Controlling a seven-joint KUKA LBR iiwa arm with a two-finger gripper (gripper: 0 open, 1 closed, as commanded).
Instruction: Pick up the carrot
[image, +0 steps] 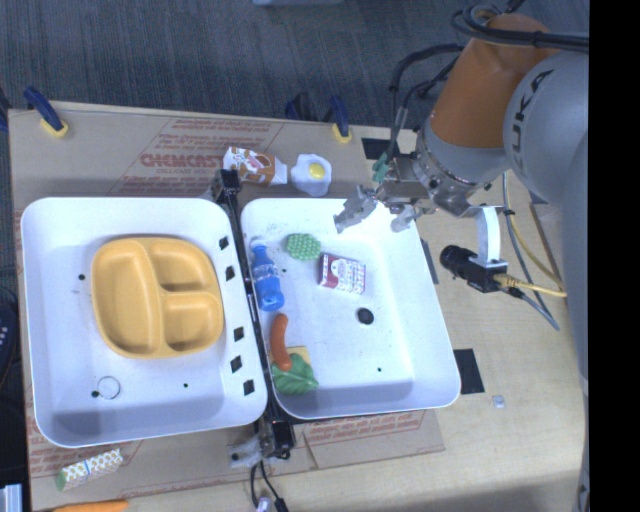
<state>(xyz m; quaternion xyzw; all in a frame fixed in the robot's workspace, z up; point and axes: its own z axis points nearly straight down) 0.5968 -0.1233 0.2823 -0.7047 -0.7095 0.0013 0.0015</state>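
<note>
Gripper (377, 212): held above the right bin's far rim; fingers seen spread apart; nothing between them
Bins: two counted; left bin (40, 300); right bin (420, 330)
Tray (157, 296): one, yellow, laid in the left bin
Bottle (266, 278): one, blue, by the right bin's left wall
Carton (341, 273): one, red, mid right bin
Carrot (281, 343): one, orange, green-topped, laid at the right bin's near-left corner, well apart from the gripper

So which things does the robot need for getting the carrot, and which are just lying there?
For the job:
carrot
gripper
right bin

Just lying about:
blue bottle
green ball
red carton
yellow tray
egg
</note>
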